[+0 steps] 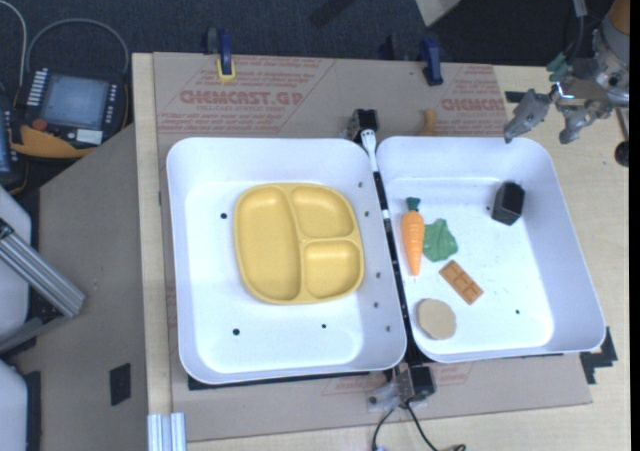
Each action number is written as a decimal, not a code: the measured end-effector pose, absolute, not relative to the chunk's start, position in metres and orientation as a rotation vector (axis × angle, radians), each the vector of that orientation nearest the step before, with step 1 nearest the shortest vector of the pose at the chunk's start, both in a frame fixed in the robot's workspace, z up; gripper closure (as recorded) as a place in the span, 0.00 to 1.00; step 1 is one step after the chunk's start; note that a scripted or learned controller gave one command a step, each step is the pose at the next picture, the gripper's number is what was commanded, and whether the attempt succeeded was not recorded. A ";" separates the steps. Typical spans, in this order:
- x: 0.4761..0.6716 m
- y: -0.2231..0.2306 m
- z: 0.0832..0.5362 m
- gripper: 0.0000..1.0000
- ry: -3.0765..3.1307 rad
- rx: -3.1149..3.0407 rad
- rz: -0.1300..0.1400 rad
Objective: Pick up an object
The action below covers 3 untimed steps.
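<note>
From my console I saw the gripper [548,121] parked high at the right, above the far right corner of the right bin [570,239] and outside its rim. Its two fingers stood spread wide with nothing between them; one fingertip [522,124] hung near the bin's back edge.

All the loose pieces lay in the right bin. A black block [508,203] sat toward the far right, closest to the gripper yet well apart from it. Along the left wall lay a toy carrot [412,237], green top pointing away from me, with a green leafy piece [439,240] just beside it on the right, touching or nearly so. Nearer me lay a brown wafer-like bar [461,281], and below it a round tan cookie-shaped piece [436,318].

The left bin [200,239] held a yellow divided plate [298,241] with three compartments, lying flat near its middle. Both bins rested on a cardboard sheet [300,89] clamped at the back by blue clamps [222,54].
</note>
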<state>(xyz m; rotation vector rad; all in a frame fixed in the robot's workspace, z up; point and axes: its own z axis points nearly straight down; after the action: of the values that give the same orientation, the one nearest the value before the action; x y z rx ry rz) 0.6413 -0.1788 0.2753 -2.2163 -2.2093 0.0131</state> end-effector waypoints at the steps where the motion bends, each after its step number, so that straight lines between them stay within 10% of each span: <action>1: 0.643 -0.178 0.284 0.00 -2.221 -2.221 0.001; 3: 0.640 -0.181 0.197 0.00 -2.217 -2.219 0.005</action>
<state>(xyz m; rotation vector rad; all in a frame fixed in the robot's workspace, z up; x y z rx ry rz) 0.6396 -0.1810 0.1975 -2.2193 -2.2172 0.0051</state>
